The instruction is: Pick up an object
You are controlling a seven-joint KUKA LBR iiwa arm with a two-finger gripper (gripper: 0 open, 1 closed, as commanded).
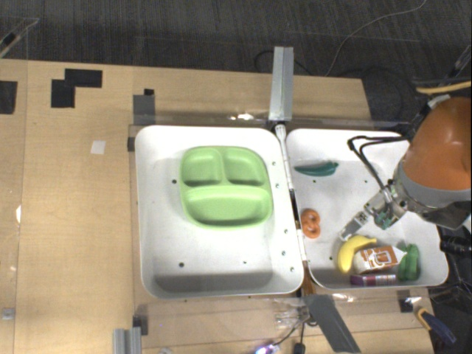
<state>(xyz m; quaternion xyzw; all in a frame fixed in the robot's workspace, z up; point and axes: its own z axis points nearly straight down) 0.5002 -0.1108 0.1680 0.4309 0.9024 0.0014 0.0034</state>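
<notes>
My gripper [357, 226] hangs over the right bin [332, 198], reaching in from the right under the orange-banded wrist. It looks open, with nothing between its fingers. Its tips are just above the upper end of a yellow banana [351, 252] lying near the bin's front wall. Beside the banana lie a small orange box [380, 257], a green piece [410, 262] and a purple marker [373, 278]. An orange ring-shaped toy [310, 223] sits at the bin's left side. A dark teal pod [316, 168] lies toward the back.
The left bin [158, 198] holds a green divided plate [223, 184]. A metal divider post [282, 83] stands behind the seam between the bins. A black cable [365, 153] loops over the right bin's back right part.
</notes>
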